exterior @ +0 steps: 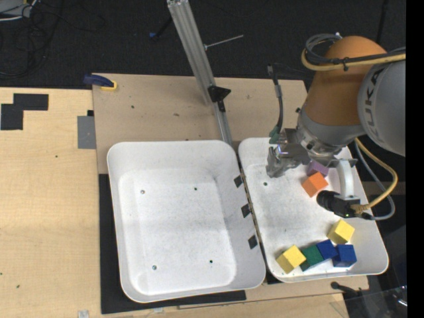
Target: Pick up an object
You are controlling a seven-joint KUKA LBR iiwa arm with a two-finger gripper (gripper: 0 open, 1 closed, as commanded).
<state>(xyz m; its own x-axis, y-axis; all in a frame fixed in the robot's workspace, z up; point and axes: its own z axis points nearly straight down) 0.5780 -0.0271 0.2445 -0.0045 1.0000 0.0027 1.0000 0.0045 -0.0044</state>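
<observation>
Nothing lifted yet; pick still ahead.
Gripper [277, 161] low over right bin [278, 207], jaws' state impossible to tell; orange block [313, 185] just beside, other blocks [318, 252] well apart.

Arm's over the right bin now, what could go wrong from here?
1. The tool hangs above bare floor of the right white bin, apart from every block; closing here would likely grab nothing.
2. The small orange cube and purple block sit close under the grey wrist, so descending might knock them.
3. The green block, blue blocks and yellow cube crowd the near corner, awkward to pick singly.
</observation>
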